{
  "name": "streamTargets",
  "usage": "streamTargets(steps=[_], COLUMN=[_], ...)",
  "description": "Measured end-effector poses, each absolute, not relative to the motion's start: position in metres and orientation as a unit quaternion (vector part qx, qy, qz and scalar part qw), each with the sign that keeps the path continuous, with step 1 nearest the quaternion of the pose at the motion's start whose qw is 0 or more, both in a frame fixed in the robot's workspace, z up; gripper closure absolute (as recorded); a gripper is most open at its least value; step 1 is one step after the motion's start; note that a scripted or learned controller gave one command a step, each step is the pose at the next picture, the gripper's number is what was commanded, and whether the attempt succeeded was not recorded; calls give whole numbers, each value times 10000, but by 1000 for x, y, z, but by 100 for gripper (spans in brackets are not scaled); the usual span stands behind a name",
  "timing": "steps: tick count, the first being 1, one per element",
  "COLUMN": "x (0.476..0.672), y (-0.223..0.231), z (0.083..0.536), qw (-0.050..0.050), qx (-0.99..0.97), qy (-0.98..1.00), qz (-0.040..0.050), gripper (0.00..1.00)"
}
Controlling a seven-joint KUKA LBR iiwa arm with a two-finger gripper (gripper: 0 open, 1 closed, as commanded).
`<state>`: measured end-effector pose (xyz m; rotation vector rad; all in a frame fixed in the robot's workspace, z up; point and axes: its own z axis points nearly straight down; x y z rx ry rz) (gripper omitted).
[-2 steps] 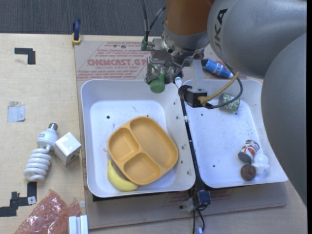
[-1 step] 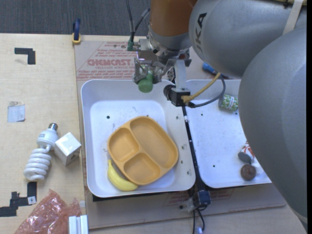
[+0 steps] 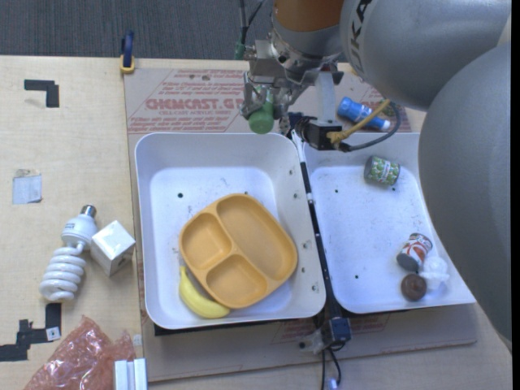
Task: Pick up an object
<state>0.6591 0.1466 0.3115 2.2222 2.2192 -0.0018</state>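
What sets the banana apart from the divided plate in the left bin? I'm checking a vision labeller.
The plate is orange, broad, with three compartments, fully visible; the banana is yellow, narrow, curved, partly hidden under the plate's edge. The plate sits mid-bin; the banana lies near the front. Both rest in the left bin.

We see the divided plate (image 3: 237, 250) in the left bin (image 3: 150, 218), resting on the banana (image 3: 197, 299). Right bin (image 3: 357, 291) holds a can (image 3: 382, 171) at back. Light bulb (image 3: 67, 260) lies on the table (image 3: 57, 161), left.
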Motion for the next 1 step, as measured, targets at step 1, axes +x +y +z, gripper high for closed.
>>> streamTargets(steps=[1], x=[613], y=[110], z=[355], qw=[2], qx=[7077], qy=[7065], qz=[-8], gripper=[100])
